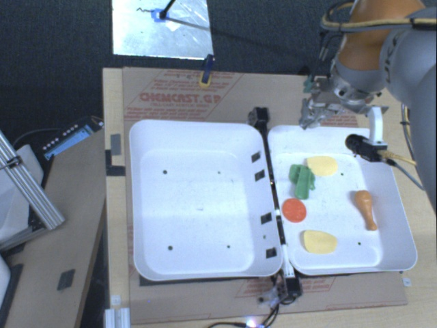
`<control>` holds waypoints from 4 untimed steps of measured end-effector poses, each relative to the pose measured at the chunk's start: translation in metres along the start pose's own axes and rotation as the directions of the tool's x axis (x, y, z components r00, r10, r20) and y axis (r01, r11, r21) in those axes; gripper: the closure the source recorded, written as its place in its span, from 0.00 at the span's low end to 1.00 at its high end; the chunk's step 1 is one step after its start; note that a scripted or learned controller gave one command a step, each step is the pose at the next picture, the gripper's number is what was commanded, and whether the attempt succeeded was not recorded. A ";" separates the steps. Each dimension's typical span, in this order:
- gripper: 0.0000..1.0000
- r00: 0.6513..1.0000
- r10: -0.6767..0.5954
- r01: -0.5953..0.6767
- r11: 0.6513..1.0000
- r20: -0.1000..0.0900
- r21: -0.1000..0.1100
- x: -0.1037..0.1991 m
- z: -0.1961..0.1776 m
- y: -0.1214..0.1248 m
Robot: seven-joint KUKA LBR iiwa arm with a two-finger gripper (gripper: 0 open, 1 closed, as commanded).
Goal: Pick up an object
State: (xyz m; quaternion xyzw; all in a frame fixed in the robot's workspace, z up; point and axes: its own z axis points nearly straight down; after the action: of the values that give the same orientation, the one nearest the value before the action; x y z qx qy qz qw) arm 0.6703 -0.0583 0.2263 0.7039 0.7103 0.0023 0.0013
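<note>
Positioned above the far rim of the right bin [392, 251], the end effector [313, 118] hangs from the grey arm [410, 53] with its orange band [375, 12]; whether it is spread or pressed together cannot be told from this angle, and nothing is visible in its grip. Five objects lie in the right bin. A green piece [301, 180] sits near the divider between the bins, with a yellow piece [321, 165] just beside it toward the far side. A red disc [294, 211] lies just nearer than the green piece. A second yellow piece [319, 241] rests near the front rim. An orange drumstick-shaped item [365, 208] lies toward the right side, apart from the others. All five rest on the bin floor, well clear of the end effector. The left bin [198, 197] sits alongside, joined by black clips [268, 217] at the divider. Both bins rest on a cardboard sheet [181, 94] on the worktop [75, 217].
</note>
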 end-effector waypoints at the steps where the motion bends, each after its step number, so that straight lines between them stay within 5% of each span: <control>1: 1.00 1.000 0.008 -0.008 1.000 0.003 -0.008 -0.011 -0.110 -0.031; 2: 1.00 1.000 0.002 -0.002 1.000 0.002 -0.003 0.007 -0.134 0.001; 3: 1.00 1.000 0.009 -0.009 1.000 0.000 0.009 0.013 -0.116 -0.085; 4: 1.00 1.000 0.001 -0.001 1.000 0.001 0.000 0.056 -0.130 -0.067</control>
State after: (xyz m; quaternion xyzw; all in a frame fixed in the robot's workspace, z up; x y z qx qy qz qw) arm 0.6018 -0.0029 0.3559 0.7042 0.7100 0.0020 0.0014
